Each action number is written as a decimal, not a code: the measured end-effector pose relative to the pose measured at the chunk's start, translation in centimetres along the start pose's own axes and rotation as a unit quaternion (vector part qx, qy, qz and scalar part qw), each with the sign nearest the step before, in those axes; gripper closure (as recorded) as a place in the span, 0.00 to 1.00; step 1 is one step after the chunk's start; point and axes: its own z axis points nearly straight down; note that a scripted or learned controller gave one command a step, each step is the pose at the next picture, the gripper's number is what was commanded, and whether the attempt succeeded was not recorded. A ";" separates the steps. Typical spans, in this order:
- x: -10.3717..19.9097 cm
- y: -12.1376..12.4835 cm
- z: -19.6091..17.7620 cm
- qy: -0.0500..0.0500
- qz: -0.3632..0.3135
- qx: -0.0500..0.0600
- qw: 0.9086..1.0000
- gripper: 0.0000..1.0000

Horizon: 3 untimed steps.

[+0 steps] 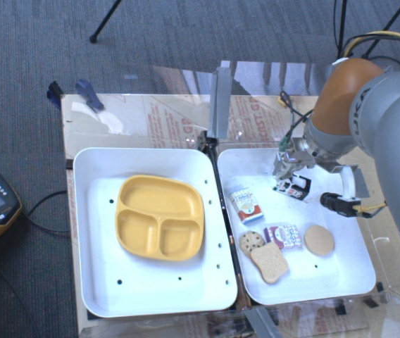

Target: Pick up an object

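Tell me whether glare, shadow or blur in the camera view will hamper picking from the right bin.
Camera view: lighting is even and soft, no glare on the white right bin; the round tan cookie and toast-shaped slice read sharply; the two-finger gripper is small and cluttered, its tips hard to resolve.

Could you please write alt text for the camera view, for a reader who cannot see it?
A grey arm reaches from the right, its gripper low over the right bin, which holds toy cookies, bread and small cartons. The left bin holds a yellow divided plate.
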 end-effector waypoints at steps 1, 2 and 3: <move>0.0 0.0 0.1 0.000 0.000 0.001 1.000 0.00; -6.2 -2.4 1.3 -0.001 0.000 0.002 1.000 0.00; -7.0 -4.9 1.2 0.000 -0.003 0.000 1.000 0.00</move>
